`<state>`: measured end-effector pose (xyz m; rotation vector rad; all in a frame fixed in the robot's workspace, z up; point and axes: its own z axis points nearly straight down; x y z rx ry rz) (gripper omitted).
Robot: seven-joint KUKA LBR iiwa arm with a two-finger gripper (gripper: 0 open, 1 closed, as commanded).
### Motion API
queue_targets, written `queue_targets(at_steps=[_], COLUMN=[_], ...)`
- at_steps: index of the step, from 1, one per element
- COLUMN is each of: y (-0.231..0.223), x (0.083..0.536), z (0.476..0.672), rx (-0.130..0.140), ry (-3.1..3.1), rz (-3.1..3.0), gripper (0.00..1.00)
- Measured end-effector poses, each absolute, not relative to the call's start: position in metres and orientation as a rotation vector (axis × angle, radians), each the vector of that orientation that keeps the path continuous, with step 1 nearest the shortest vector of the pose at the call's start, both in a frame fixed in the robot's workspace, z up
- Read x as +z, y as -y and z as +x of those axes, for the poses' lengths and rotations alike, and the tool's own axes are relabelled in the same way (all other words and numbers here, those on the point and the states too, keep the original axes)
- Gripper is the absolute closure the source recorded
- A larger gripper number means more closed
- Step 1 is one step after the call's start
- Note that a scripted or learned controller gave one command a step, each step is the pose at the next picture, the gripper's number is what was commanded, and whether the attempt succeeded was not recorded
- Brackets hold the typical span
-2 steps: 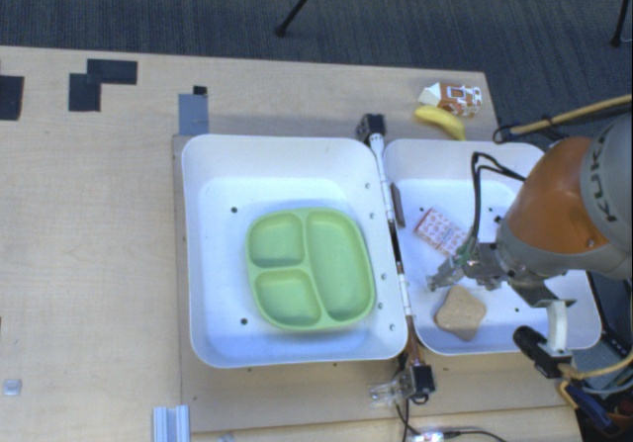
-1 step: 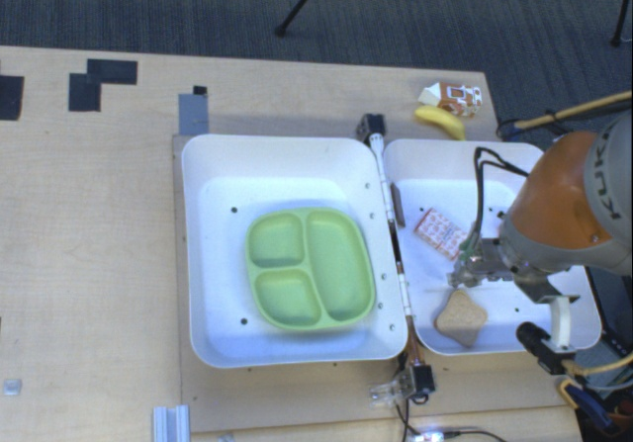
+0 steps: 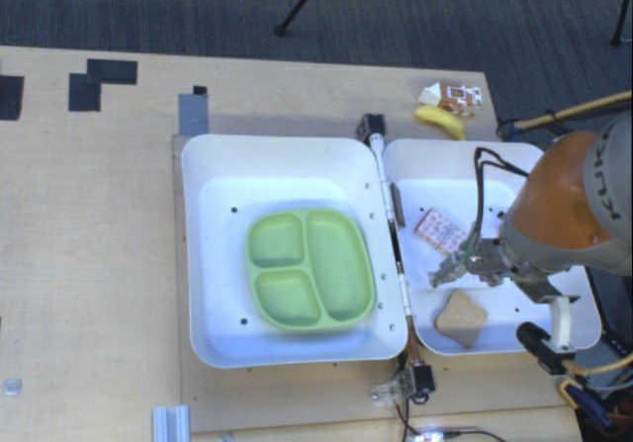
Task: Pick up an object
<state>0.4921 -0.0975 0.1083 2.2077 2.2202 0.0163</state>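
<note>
Claw (image 3: 450, 270) was seen low in the right bin (image 3: 495, 165), its grip state impossible to tell, nothing visibly held. Just beside it lay a tan wedge (image 3: 461, 316) and a patterned packet (image 3: 438, 229), likely targets; a green tray (image 3: 309, 268) was set in the left bin (image 3: 213, 232).

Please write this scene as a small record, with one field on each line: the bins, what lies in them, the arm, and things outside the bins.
left bin: holds a green divided tray
right bin: holds a red patterned packet and a tan wedge-shaped object
arm: reaches in over the right bin
gripper: above the bin floor, between the packet and the tan object
outside the bins: a banana and a small printed carton on the bench, beyond the right bin
</note>
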Motion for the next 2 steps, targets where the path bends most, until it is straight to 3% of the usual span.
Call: queue_targets(at_steps=[1,2], y=[0.087,0.086], x=[0.087,0.098], z=[0.488,0.491], rx=[0.005,0.012], ry=[-2.220,-2.219], rz=[2.216,2.210], gripper=[0.00,1.00])
